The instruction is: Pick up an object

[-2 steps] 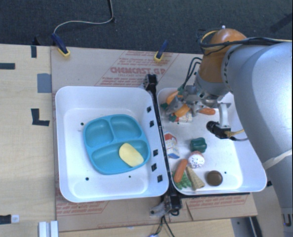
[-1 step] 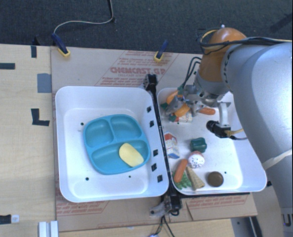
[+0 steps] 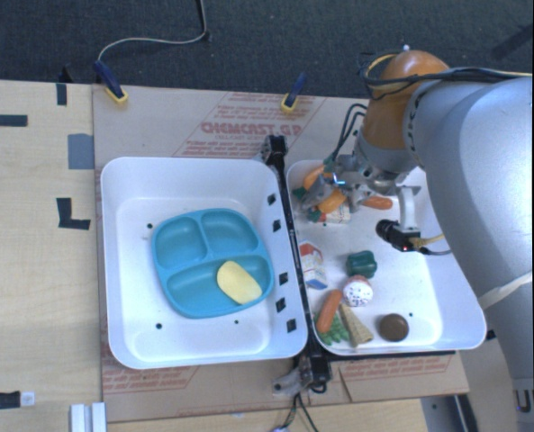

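Observation:
My gripper [image 3: 335, 191] is down in the far left corner of the right bin [image 3: 447, 306], among a cluster of small orange toy foods [image 3: 333, 203]. The arm's wrist and cables cover what lies under it. Nearer the front of that bin lie a small white carton [image 3: 312, 261], a green block [image 3: 361, 263], a white and red ball [image 3: 357, 292], a carrot [image 3: 328, 310], a tan wedge [image 3: 357, 328] and a brown round piece [image 3: 393, 327].
The left bin [image 3: 131, 241] holds a blue divided plate [image 3: 199, 241] with a yellow lump [image 3: 239, 282] in its front right section. A black divider [image 3: 283, 232] runs between the bins. The arm's grey body covers the right bin's right side.

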`<state>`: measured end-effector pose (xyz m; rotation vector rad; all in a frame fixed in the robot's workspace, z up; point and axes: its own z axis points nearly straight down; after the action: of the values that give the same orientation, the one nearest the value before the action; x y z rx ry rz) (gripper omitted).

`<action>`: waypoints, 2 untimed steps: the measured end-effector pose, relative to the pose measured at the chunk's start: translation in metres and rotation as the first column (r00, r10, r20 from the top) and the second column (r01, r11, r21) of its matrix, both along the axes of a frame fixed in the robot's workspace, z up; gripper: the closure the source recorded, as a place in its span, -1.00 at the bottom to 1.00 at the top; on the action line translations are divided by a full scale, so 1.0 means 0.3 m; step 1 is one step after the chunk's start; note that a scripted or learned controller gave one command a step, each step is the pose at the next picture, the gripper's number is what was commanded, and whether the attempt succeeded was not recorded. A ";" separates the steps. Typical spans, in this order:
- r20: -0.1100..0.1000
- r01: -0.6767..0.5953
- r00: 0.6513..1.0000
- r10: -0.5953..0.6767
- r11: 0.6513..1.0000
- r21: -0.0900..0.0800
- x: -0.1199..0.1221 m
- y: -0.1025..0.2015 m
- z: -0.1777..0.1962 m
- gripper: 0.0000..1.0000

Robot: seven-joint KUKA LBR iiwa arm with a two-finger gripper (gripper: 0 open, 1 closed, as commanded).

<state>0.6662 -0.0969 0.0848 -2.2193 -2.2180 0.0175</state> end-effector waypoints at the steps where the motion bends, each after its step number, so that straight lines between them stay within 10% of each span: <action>1: 0.000 0.000 1.000 0.000 1.000 0.007 0.001 -0.009 0.001 -1.00; 2: 0.001 0.002 1.000 -0.002 1.000 0.001 0.000 0.000 0.000 -1.00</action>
<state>0.6663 -0.0970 0.0847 -2.2216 -2.2156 0.0151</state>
